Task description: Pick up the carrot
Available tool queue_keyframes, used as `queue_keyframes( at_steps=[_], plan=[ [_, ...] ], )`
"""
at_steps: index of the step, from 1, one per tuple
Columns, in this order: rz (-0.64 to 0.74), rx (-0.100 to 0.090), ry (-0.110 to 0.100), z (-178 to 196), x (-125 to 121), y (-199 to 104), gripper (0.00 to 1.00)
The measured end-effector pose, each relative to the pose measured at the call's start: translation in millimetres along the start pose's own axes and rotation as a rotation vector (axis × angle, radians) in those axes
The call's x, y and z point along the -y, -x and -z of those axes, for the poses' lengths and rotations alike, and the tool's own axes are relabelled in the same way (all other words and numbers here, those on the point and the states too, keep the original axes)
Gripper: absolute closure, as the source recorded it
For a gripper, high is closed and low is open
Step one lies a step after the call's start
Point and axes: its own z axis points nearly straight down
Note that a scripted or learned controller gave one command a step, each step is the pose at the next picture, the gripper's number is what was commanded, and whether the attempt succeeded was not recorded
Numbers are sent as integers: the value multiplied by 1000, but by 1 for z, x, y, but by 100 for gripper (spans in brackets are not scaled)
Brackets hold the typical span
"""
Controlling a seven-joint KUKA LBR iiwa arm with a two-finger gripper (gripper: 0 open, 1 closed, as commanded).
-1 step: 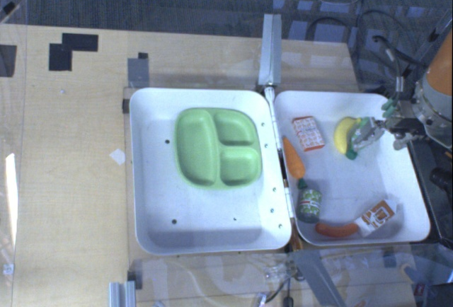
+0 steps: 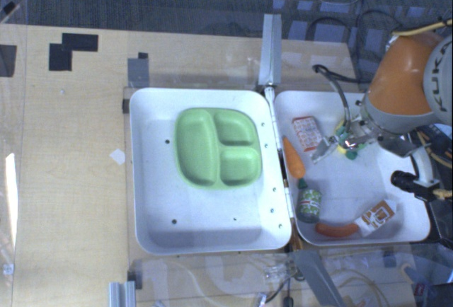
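smooth orange tapered carrot (image 2: 294,158) lies lengthwise along the right bin's (image 2: 410,231) left wall; hand (image 2: 333,146) beside it, grip unclear.

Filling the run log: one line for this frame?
gripper: over right bin, nothing held | carrot: lying by the bin's left wall, apart from gripper | pick: not yet done

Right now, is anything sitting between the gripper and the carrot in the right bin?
Nothing visible blocks it. The gripper hangs over bare floor of the right bin, and the carrot lies to its left along the bin's left wall. The small red-and-white card sits beside that path, above it in the view.
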Motion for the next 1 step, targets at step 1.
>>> queue_keyframes(
  at_steps=[1],
  plan=[
    [2,2,3,59,-2,-25,0]
  ],
)
